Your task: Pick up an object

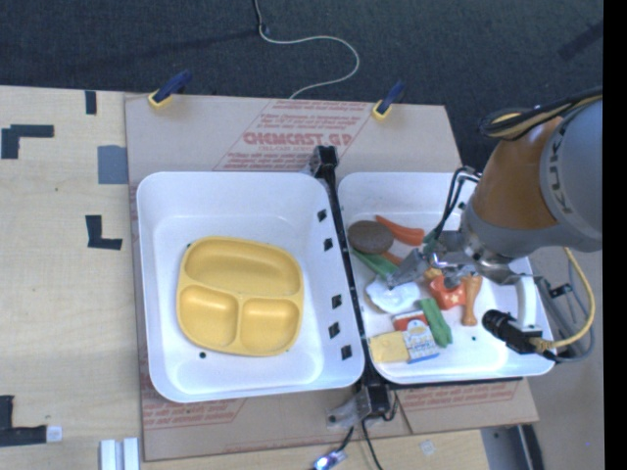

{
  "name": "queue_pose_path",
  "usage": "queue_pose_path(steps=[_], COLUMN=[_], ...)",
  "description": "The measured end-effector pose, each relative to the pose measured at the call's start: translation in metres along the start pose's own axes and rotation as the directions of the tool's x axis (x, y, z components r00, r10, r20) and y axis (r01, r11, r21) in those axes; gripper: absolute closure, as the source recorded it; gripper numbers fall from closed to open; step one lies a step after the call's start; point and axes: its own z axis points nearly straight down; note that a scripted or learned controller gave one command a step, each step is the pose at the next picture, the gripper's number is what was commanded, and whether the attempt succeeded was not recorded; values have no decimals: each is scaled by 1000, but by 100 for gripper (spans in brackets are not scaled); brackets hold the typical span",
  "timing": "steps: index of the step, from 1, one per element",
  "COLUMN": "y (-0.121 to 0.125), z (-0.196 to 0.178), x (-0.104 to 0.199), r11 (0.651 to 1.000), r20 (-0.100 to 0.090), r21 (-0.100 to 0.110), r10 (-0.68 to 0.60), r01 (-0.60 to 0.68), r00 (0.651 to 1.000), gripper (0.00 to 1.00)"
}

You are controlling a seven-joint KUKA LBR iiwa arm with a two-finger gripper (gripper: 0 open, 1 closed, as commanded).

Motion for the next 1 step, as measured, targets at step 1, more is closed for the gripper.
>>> queue_pose_path(steps=[1], y=[-1], z=[53], x=[1], r11=[1000], r20=[-1], r21=[-2], r10=[0], r01=[0], r00=[1000], gripper=[0])
